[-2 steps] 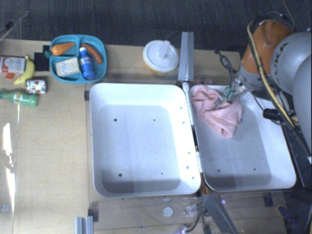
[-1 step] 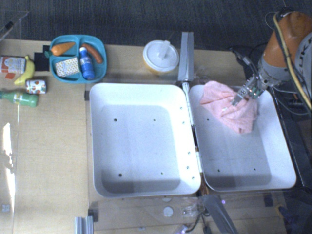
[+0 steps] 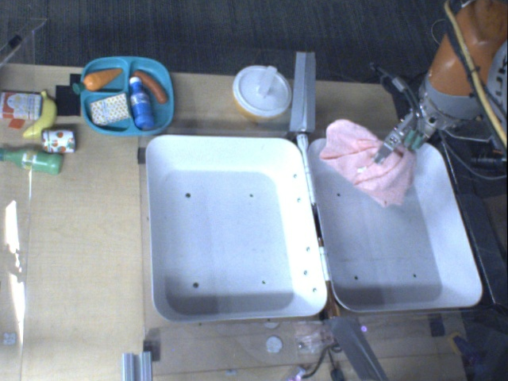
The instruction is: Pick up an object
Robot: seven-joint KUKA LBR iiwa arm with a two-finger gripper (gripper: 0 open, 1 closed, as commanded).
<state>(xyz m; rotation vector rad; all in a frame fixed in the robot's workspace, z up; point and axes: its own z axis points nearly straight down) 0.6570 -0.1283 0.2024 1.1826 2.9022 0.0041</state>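
A pink cloth (image 3: 367,163) is seen crumpled in the right bin (image 3: 397,284), at its far end, with its upper left part draped over the bin's far left rim. Its long axis is laid on a slant, from the upper left near the rim down to the lower right, where a narrower end is pointed toward the bin's floor. The gripper (image 3: 390,151) is placed over the cloth's right side, reached in from the upper right, below the orange band of the arm (image 3: 460,62). Its tips are set against the fabric, and whether they are spread or closed on it cannot be told. Most of the cloth is spread to the left of and below the gripper. The left bin (image 3: 226,228) is set just beside the right one. Beyond the bins, a blue tray (image 3: 163,94) of toy food and a white lid (image 3: 262,90) are laid on the bench (image 3: 79,236).
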